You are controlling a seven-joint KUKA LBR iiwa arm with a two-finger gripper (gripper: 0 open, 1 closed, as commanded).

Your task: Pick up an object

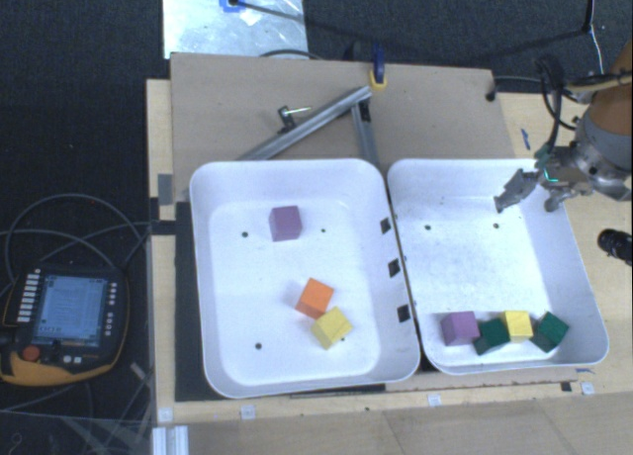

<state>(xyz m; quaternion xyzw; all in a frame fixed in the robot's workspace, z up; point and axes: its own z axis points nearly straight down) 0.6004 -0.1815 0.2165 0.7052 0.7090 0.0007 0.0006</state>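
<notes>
White right bin (584, 275): blocks (502, 328) (front) far from fingers (532, 193).

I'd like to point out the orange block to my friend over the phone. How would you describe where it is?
Find the left bin, the one away from the arm. Near its middle sits the orange block, touching a yellow block just below it. A purple block sits apart, higher up; the orange one is the only block of that colour in either bin.
</notes>
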